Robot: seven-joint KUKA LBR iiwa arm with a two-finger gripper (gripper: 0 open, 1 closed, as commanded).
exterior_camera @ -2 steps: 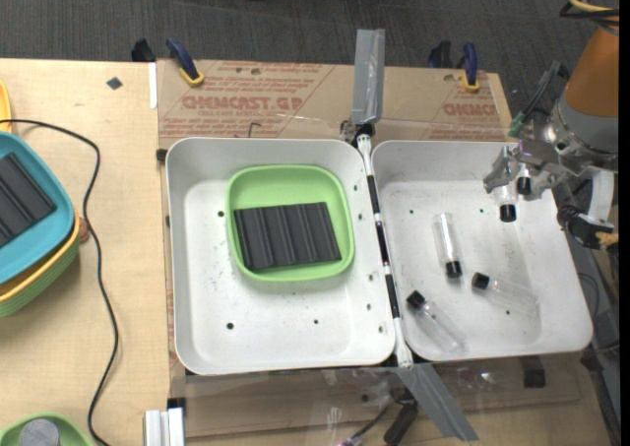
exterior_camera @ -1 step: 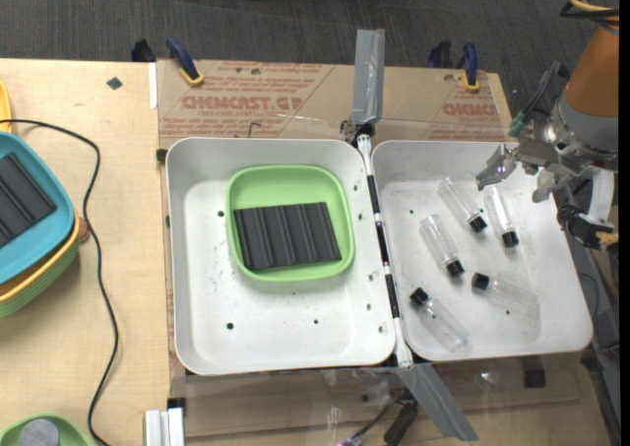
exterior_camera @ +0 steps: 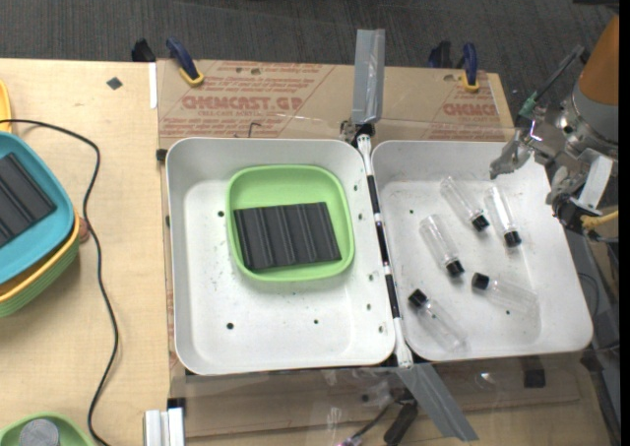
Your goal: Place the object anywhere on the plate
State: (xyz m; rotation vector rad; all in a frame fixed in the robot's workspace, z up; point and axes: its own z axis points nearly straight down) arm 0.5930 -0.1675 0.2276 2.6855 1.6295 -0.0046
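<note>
A green plate [exterior_camera: 288, 191] sits in the left bin [exterior_camera: 197, 267] with a dark ridged mat [exterior_camera: 287, 235] lying on it. Several clear tubes with black caps lie scattered in the right bin [exterior_camera: 561, 326]: one [exterior_camera: 461, 203] near the back, one [exterior_camera: 503, 217] beside it, one [exterior_camera: 440, 244] in the middle, and others toward the front [exterior_camera: 504, 288]. My gripper [exterior_camera: 536, 173] hangs above the back right corner of the right bin, open, with nothing between its fingers. It is to the right of the tubes and apart from them.
A cardboard sheet [exterior_camera: 256, 95] clamped with blue clips lies behind both bins. Stacked blue and green dishes [exterior_camera: 34, 227] sit at the far left of the bench, with a black cable [exterior_camera: 98, 267] looping past them.
</note>
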